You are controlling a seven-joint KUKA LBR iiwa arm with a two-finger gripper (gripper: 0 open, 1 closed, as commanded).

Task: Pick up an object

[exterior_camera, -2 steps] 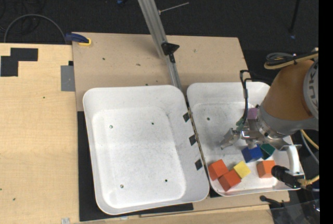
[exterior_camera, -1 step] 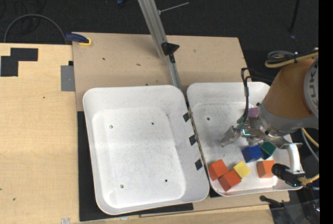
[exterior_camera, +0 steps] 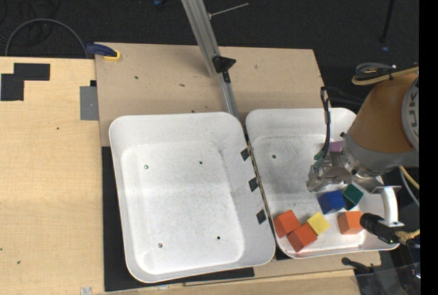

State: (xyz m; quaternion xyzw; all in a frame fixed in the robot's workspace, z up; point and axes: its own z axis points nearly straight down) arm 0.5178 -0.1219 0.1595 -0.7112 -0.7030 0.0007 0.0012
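Note:
In the right bin (exterior_camera: 287, 143) lie several small blocks near its front edge: a blue block (exterior_camera: 332, 201), a dark green block (exterior_camera: 353, 195), a yellow block (exterior_camera: 318, 223), two red-orange blocks (exterior_camera: 287, 222) (exterior_camera: 302, 237) and an orange block (exterior_camera: 350, 222). A small purple piece (exterior_camera: 336, 146) shows beside the wrist. My gripper (exterior_camera: 320, 181) is lowered into the right bin, just up and left of the blue block. The arm's wrist hides its tips, and nothing is seen held.
The left bin (exterior_camera: 185, 194) lies beside the right one, split from it by a ridge with black clips (exterior_camera: 252, 184). A slanted aluminium rail (exterior_camera: 202, 27) rises behind the bins. The arm's orange band (exterior_camera: 383, 119) overhangs the right bin's far right side.

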